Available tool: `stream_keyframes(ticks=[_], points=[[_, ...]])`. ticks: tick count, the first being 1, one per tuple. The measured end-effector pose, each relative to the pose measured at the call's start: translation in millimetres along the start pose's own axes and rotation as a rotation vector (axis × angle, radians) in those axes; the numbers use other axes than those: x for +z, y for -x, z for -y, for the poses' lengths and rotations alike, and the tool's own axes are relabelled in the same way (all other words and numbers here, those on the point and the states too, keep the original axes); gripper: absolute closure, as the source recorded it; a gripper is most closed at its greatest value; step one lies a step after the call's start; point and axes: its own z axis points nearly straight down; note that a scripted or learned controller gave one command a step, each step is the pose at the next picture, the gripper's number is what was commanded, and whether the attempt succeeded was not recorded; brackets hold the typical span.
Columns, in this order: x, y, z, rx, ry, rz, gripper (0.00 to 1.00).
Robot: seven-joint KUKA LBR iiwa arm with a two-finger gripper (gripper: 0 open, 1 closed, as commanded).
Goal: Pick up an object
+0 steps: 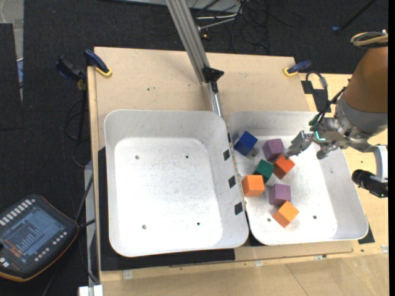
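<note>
**The claw is reaching in over the blocks**

We are looking down at a tan wooden bench (160, 79) with two shallow white bins sitting side by side. The left white bin (123, 165) is showing us its speckled floor. The right white bin (333, 208) is holding a little heap of blocks near its left side.

We are counting seven blocks. A blue cube (245, 143) is sitting at the top of the heap. A purple cube (273, 148) is just beside it to the right. A green cube (265, 169) is lying under that one, and a red-orange cube (284, 165) is touching it on the right. A bright orange cube (253, 184) is sitting close to the wall between the bins. A second purple cube (280, 193) is lying lower down, and a tilted orange cube (286, 213) is sitting at the bottom of the heap.

The grey arm with the orange band (369, 85) is coming in from the right. Its metal claw (300, 145) is hanging just above the red-orange cube, right by the first purple cube. We cannot tell how far the claw is opening, and we are seeing no block inside it.

A grey hand controller with a screen (31, 233) is lying on the dark floor at the left.
</note>
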Motion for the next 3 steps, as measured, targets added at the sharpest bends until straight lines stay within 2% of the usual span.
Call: stream_keyframes(ticks=[1, 2, 3], points=[[50, -8, 7, 0.001, -0.006, -0.001, 0.0], [101, -19, 6, 0.001, 0.003, -0.005, 0.0], [101, -17, 1, 0.0, 0.022, 0.003, 0.0]])
